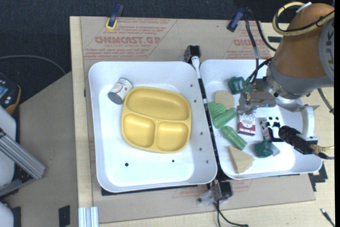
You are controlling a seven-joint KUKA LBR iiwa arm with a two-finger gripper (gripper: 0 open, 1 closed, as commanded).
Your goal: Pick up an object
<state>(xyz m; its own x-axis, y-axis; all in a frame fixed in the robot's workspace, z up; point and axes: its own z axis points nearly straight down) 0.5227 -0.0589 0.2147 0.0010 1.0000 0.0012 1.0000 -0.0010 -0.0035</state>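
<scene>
The gripper (pixel 247 106) hangs over the right bin (pixel 303 165), just above a small red and white packet (pixel 246 124); whether it is open, I cannot tell

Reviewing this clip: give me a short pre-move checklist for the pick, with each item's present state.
1. Gripper is over the right bin: ok.
2. Red-and-white packet lies right below it: ok.
3. Finger opening: cannot tell.
4. Packet has space around it: not ok, green pieces lie close beside it.
5. Yellow divided plate and small cup sit apart in the left bin: ok.
</scene>
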